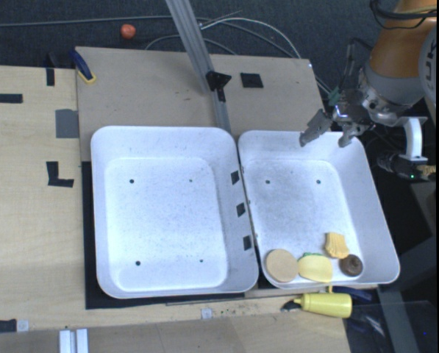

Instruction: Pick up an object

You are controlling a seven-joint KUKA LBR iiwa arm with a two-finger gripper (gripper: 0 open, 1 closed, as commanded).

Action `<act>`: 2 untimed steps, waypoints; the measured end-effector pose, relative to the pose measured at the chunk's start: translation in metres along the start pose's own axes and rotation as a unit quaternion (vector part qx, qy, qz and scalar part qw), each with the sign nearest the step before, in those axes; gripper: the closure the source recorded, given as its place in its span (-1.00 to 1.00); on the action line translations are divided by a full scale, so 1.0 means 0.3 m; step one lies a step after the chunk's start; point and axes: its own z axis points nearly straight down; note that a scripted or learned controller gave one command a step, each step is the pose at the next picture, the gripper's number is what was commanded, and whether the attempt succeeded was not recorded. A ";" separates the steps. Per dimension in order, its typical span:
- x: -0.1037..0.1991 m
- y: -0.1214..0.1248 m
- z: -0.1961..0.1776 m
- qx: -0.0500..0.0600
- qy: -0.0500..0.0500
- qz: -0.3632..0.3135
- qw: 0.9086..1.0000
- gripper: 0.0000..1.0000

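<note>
Clustered along the lower edge of the right bin [366,190] are four small objects, seen in the lower right of the frame. A flat tan disc [282,265] is placed furthest left, just beside a pale yellow rounded piece [315,268]. A small dark brown round object [351,265] is set to the right of that piece, and an orange-yellow lumpy chunk [336,245] is seen just above the two, near them. All four are lying on the bin floor, well apart from the arm.

The pincer [328,132] is seen in the upper right of the frame, over the top rim of the right bin. Its two dark fingers [312,132] are spread apart, and nothing is held between them. The orange band [399,48] is visible above the wrist.

The left bin [105,197] is shown in the middle of the frame. A yellow-handled tool [326,304] is laid on the surface [28,197] just below the right bin. A small red ball [128,30] is seen at the upper left, beyond the boards.
</note>
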 end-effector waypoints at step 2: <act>0.194 -0.124 0.213 0.002 0.000 -0.001 1.000 -1.00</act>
